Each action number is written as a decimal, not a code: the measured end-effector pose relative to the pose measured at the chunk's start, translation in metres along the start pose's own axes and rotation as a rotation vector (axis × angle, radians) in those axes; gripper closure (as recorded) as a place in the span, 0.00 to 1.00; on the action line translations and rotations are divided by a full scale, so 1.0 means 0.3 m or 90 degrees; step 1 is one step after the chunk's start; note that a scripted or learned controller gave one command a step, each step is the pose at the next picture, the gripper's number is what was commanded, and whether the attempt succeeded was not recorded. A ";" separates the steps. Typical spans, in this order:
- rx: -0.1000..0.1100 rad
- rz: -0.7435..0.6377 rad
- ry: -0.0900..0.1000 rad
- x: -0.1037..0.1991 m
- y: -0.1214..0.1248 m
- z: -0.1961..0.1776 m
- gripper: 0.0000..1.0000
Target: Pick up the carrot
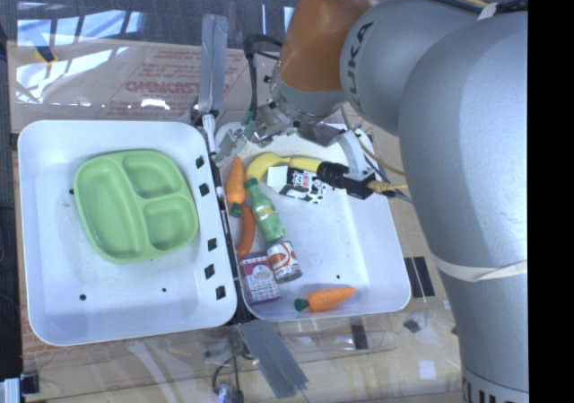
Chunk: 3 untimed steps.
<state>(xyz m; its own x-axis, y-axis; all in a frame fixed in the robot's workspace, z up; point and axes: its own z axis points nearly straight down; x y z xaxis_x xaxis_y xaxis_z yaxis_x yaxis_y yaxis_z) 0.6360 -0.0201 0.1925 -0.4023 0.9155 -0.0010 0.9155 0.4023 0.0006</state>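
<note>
A small orange carrot (328, 298) with a green stub lies flat near the front edge of the right bin (386, 240). Two more orange, carrot-like pieces (235, 183) lie end to end along that bin's left wall. The grey arm with its orange band reaches in from the right and covers the bin's back part. My gripper (255, 129) hangs over the back left corner of the right bin, just behind the banana (273, 162) and far from the front carrot. Nothing shows between its fingers.
A green bottle (265, 212), a small can (284, 261) and a red-and-white box (257, 279) lie mid-bin. A black-and-white carton (303, 184) sits beside the banana. The left bin (45, 302) holds a green divided plate (134, 204).
</note>
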 end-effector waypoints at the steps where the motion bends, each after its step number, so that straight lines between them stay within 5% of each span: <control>1: 0.003 0.125 0.001 -0.149 -0.324 0.153 0.00; 2: 0.002 -0.072 0.003 -0.081 -0.619 0.274 0.00; 3: 0.000 -0.098 0.001 -0.098 -0.622 0.043 0.00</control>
<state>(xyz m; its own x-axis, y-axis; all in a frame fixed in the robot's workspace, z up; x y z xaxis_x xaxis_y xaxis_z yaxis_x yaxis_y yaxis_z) 0.4771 -0.1221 0.1794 -0.5382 0.8428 0.0001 0.8428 0.5382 0.0002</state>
